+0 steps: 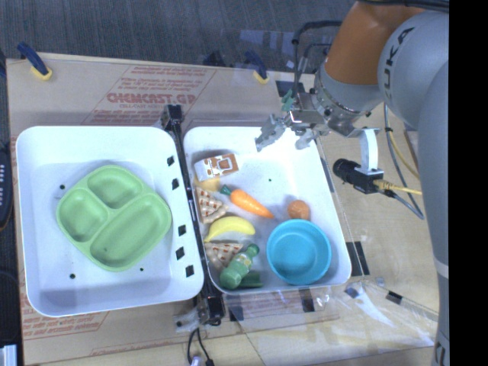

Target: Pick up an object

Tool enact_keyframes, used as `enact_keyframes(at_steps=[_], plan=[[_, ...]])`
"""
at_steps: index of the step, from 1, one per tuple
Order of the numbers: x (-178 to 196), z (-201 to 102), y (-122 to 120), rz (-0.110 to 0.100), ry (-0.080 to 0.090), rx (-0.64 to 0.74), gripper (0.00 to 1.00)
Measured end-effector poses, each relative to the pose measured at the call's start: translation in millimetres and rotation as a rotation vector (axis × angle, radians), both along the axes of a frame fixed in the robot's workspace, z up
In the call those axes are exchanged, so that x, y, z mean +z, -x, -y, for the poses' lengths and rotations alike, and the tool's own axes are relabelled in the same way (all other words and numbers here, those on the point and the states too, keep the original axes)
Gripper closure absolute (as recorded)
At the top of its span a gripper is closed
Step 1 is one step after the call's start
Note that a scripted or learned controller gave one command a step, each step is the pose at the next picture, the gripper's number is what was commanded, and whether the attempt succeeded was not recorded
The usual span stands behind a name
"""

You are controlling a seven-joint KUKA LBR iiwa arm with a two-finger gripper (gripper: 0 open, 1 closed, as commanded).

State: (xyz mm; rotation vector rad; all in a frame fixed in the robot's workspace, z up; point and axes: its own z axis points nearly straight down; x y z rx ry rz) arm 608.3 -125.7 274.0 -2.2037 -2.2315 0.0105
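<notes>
My gripper [286,133] hangs over the back edge of the right bin [324,181], open, with nothing between its fingers. Below it in that bin lie a small white and brown toy vehicle [216,165], an orange carrot [249,201], a waffle wedge [208,202], a yellow banana [230,227], a sandwich slice [223,252], a green bottle [239,269], a small orange ball [299,209] and a blue bowl [299,252]. The gripper is well above and behind all of them, touching none.
The left bin [38,204] holds a green divided plate [114,216]. A black clip [174,117] sits where the bins meet at the back. Cardboard [145,90] lies under and behind the bins.
</notes>
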Motion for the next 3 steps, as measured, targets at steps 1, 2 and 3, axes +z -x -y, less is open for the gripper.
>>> enact_keyframes(at_steps=[1, 2, 3], plan=[[-113, 6, 31, -0.010, -0.001, 0.075, 0.00], [-184, 6, 45, -0.001, 0.000, 0.013, 0.00], [-173, 7, 45, -0.006, 0.001, 0.023, 1.00]])
